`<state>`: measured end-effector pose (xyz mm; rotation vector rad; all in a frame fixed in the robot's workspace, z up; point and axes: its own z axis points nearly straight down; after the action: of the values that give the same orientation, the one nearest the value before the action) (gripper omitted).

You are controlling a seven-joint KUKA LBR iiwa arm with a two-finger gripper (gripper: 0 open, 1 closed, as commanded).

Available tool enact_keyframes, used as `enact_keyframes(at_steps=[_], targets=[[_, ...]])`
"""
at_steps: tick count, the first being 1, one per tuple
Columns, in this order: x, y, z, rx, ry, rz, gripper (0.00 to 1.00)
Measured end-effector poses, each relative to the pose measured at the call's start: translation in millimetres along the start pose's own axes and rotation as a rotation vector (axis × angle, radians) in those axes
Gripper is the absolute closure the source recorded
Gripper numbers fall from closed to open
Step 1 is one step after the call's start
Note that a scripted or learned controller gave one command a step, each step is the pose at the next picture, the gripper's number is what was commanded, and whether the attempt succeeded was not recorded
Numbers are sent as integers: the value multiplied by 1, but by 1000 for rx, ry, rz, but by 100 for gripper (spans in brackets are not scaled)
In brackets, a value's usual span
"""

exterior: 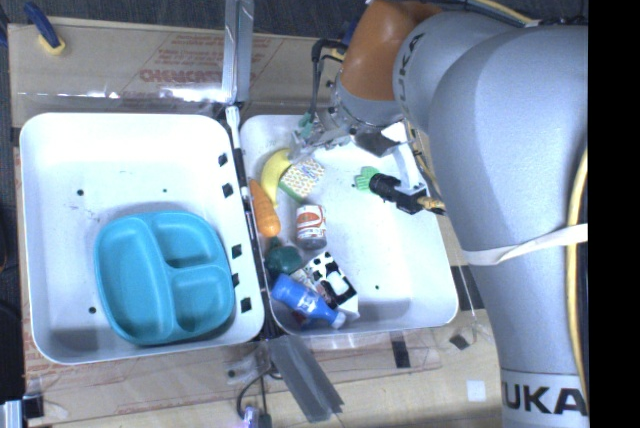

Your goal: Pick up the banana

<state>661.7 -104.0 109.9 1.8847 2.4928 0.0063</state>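
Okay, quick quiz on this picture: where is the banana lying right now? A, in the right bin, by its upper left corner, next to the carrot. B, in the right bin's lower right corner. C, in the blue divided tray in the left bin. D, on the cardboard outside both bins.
A: the banana lies in the right bin near its upper left corner, just above the carrot.

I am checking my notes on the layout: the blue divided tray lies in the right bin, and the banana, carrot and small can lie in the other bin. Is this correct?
Not quite. The camera view shows the blue divided tray in the left bin, by itself. The banana, carrot and small can lie in the right bin.
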Motion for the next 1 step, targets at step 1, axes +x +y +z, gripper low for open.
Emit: enact_keyframes(at_steps=[1], targets=[[0,0,0,0,0,0,0]])
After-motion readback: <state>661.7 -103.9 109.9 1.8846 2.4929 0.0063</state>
